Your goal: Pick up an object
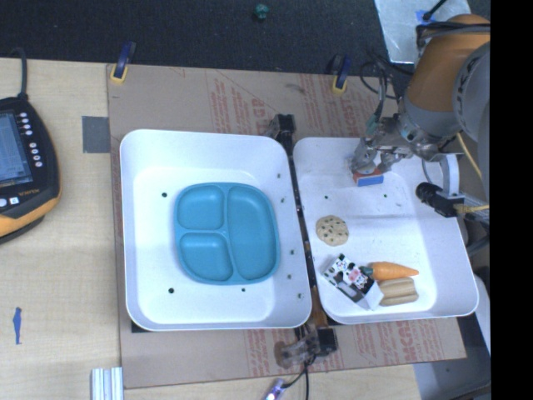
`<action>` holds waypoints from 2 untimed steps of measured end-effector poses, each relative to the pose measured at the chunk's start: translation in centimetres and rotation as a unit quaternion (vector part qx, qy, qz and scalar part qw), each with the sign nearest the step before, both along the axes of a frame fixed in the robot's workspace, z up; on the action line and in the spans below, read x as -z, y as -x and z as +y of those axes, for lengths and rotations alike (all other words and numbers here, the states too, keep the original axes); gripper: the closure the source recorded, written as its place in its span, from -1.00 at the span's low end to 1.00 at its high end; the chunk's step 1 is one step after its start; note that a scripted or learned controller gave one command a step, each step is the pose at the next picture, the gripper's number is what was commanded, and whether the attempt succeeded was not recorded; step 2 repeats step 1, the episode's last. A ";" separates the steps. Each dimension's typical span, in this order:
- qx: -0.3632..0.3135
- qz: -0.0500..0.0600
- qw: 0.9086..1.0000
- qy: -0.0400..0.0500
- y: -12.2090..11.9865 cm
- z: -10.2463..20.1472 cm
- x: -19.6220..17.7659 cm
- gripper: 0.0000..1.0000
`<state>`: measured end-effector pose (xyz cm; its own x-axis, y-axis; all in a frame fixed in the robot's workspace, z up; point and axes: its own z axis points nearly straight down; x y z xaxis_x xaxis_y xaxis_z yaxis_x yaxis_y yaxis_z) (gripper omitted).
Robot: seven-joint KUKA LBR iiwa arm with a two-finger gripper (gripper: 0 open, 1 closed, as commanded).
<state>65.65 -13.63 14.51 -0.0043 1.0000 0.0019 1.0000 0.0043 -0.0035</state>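
My gripper hangs over the far part of the right bin, reaching in from the right. A small block with a blue face and a red top sits right under its fingertips; whether the fingers grip it cannot be seen. Nearer in the same bin lie a round cookie, an orange carrot, a tan bread-like piece and a black-and-white toy.
The left bin holds a blue divided plate. A teach pendant lies at the left of the bench. Clamps sit on the cardboard's far edge. A black part juts over the right bin's right side.
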 end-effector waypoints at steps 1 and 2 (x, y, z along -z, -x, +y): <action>0.000 0.000 1.000 0.000 3.5 5.6 -4.7 1.00; 0.000 0.000 1.000 0.000 3.5 5.6 -4.7 1.00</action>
